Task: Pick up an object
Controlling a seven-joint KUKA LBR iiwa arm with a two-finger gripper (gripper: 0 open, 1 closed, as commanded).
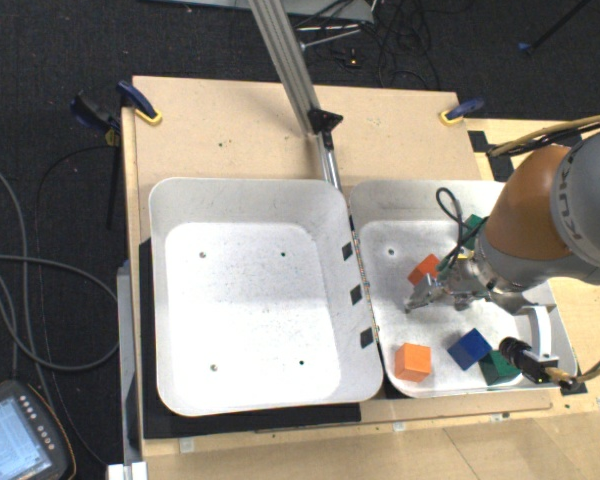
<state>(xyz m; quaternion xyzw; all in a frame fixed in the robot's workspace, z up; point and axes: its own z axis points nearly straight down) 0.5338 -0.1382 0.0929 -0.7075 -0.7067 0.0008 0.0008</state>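
My gripper (421, 292) is low over the right bin (380, 204), near its middle. A small red-orange block (424, 267) lies right at the gripper's upper edge, touching or very close to it. Whether the gripper holds it cannot be told. An orange cube (413, 361) sits near the bin's front edge, below the gripper. To its right lie a blue cube (470, 349) and a dark green block (498, 368). Another green piece (472, 227) peeks out beside the arm's orange band.
The left bin (165, 268) adjoins the right one along a shared rim with black clips (358, 293). A metal pole (290, 63) slants down from the top to the bench's back. A black cable (446, 204) loops by the wrist.
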